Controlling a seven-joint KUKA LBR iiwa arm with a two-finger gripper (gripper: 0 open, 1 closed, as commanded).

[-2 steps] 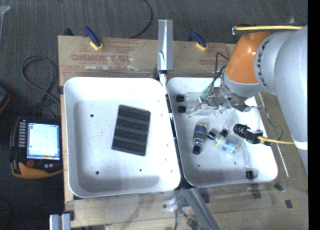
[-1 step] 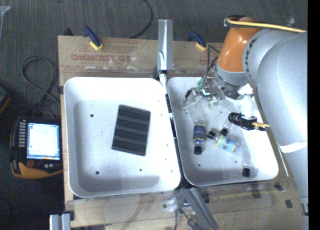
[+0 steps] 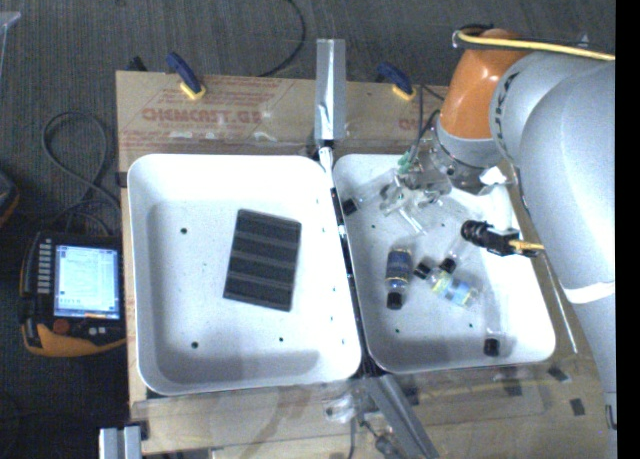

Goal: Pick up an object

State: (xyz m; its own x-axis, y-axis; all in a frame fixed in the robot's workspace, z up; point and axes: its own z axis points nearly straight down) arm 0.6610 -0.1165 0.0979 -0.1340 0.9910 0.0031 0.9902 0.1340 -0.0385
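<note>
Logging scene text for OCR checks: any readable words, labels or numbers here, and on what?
Board behind the bins: red stamped lettering, seemingly upside down, too blurred to quote.
Pendant left of the bench: lit screen with lines of text, too small to read.
Small bottles in the right bin: blue labels, print unreadable.
Dark ridged pad in the left bin: no text.

bottles [image 3: 400, 272] crowd right bin [image 3: 520, 347], left bin [image 3: 170, 347] roomier

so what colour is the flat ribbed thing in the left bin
Black, or very dark grey; the ribbed slab shows in the camera view.
</note>
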